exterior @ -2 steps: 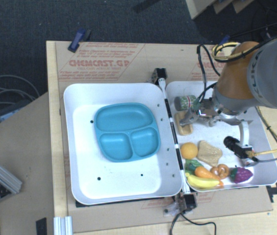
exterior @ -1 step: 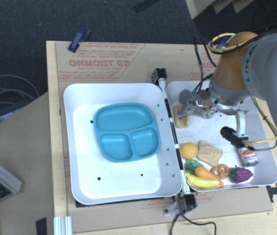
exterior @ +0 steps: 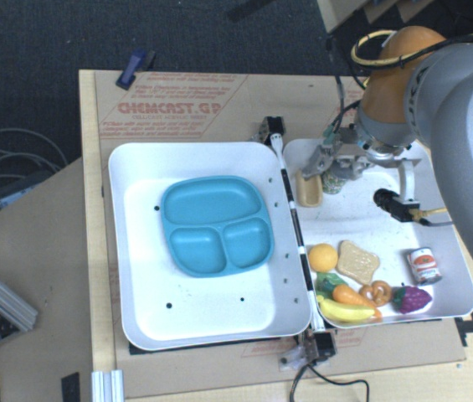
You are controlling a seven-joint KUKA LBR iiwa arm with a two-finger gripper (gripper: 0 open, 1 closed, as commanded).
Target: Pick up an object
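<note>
Right bin [exterior: 353,221], near end, toy food crowded together:
- banana [exterior: 345,311] along the near wall
- carrot [exterior: 353,295] just behind it, touching
- green piece [exterior: 328,283] by the carrot's left end
- pretzel [exterior: 379,291] and purple grapes [exterior: 413,299] to the right
- can [exterior: 424,266] behind the grapes, lying tilted
- bread [exterior: 358,262] and orange [exterior: 323,258] side by side, the orange near the left wall

Left bin [exterior: 136,249]: one blue plate [exterior: 217,224] with three compartments, lying flat at mid-bin.

Right bin, far end: tan piece [exterior: 309,190], upright against the left wall and well apart from the food cluster. It is the pickable item closest to the claw, and nothing stands between the two.

Surface [exterior: 94,141]: brown board with red print, carrying both bins. A blue clip [exterior: 135,69] sits at its far left corner.

Room: dark floor [exterior: 52,23], with loose cables [exterior: 10,166] to the left.

Claw [exterior: 330,172]: low over the right bin's far end, just right of the tan piece. Cannot tell whether they touch, how wide it is, or whether it holds anything. The grey arm [exterior: 462,124] enters from the right.
</note>
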